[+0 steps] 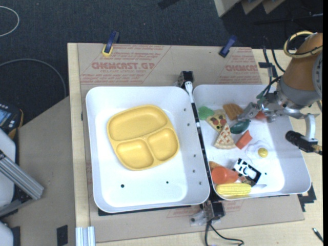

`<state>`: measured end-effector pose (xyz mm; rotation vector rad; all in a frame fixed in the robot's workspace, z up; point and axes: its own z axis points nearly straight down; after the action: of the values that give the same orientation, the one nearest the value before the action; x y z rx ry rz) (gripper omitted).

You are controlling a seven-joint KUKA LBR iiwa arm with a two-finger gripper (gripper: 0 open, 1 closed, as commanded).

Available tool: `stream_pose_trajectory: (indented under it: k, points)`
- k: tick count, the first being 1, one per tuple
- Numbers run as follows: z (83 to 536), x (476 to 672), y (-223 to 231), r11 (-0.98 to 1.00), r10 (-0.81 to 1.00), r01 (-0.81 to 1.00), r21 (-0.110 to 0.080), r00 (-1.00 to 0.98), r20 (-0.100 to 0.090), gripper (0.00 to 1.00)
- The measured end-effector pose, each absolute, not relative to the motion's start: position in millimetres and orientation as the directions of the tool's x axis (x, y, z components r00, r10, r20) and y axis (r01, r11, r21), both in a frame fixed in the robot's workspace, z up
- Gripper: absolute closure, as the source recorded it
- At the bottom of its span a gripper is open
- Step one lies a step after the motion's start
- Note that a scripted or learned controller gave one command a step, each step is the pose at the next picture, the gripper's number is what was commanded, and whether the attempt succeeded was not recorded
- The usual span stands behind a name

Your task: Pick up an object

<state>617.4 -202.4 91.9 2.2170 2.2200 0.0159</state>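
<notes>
The grey two-finger claw [245, 118] is reaching into the right white bin [292, 181] at the frame's right, its tips just over a dark teal rounded piece [239, 126]; whether they are parted or closed I cannot tell. Around it are lying an orange-red block [244, 139], two pizza-slice toys [221, 131], a green piece [206, 111] and, lower, a yellow corn cob [233, 190]. The left white bin [97, 137] is holding a yellow three-compartment plastic tray [142, 136].
</notes>
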Motion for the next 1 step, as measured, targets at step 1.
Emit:
stream_pose_trajectory:
  k: [1]
  points:
    - [105.0, 618.5, -204.1, 0.003, 1.0, 1.0, 0.017, -0.003, -0.003, 1.0]
